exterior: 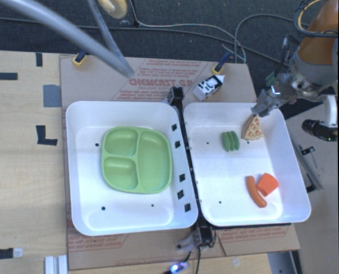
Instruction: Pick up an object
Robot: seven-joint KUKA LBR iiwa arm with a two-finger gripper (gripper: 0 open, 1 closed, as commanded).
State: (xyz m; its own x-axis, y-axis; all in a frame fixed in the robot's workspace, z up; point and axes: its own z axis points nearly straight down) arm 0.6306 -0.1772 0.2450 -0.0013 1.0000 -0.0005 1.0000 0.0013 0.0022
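So the arm is reaching in from the right and the gripper (pixel 264 106) is hanging right at the top corner of the right bin (pixel 283 210), just above a tan waffle-looking wedge (pixel 252 129). From where I'm standing it looks like the tips are sitting at the top of that wedge, maybe touching it, but I honestly can't tell whether the thing is clamped or loose; the angle is hiding that. The wedge is looking like it's leaning up against the bin's back wall.

My read: nothing is picked up yet. Everything is lying in the bin, so the grab and the lift are both left to do.

Other stuff in that bin: a green ridged piece (pixel 230 141) just left of the wedge, and lower down an orange sausage shape (pixel 256 192) touching an orange block (pixel 267 183). The left bin (pixel 80 170) is holding a green divided plate (pixel 137 158).

Both bins are sitting on a cardboard sheet (pixel 158 79) on a light wooden bench (pixel 20 153) with black tape marks, cables running across the dark floor behind.
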